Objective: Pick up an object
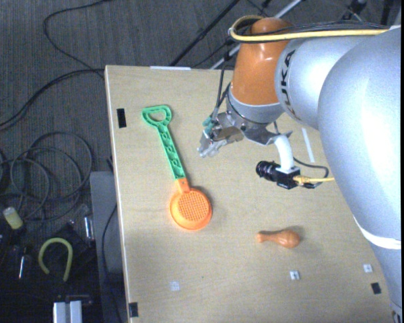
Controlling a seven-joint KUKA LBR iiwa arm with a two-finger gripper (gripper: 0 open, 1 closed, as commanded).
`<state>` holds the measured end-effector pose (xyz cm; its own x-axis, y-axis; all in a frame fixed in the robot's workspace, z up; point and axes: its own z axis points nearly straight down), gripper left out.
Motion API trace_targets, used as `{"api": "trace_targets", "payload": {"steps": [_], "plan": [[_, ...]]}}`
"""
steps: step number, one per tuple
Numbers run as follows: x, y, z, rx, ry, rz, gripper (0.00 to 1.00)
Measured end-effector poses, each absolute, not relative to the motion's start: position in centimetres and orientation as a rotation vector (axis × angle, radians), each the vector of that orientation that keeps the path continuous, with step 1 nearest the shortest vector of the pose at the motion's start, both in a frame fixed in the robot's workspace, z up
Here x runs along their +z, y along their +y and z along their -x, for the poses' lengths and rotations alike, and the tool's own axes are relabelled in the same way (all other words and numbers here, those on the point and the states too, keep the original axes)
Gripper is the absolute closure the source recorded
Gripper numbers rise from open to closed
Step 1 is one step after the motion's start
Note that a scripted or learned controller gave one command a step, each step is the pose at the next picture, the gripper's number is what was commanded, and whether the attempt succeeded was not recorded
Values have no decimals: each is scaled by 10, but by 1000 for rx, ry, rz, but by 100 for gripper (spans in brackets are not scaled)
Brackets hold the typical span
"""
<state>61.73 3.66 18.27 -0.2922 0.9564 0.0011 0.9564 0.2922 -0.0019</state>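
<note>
Camera view: the arm is seen reaching in from the right, with its orange band above the wrist. The pincer is hung over the upper middle of the tan surface; whether it is released or clenched cannot be told, and nothing is seen between its tips. A small black cylinder with a yellow lead is mounted just right of the pincer.

Left of the pincer, a strainer spoon is laid flat: green handle near the upper left, orange round head toward the middle. It is near the pincer, not touched by it. A small orange pear-shaped piece is laid lower right, well apart from the pincer.

Black cables are coiled on the floor at left.
</note>
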Motion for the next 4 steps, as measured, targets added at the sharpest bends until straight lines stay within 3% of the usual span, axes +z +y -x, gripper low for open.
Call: {"api": "trace_targets", "payload": {"steps": [1, 2, 3, 4], "plan": [[276, 102, -618, 5, -2166, 2278, 100], [434, 141, -628, 4, -2105, 2334, 100], [434, 57, -591, 7, -1831, 2554, 100], [442, 56, -592, 14, -1830, 2557, 100]]}}
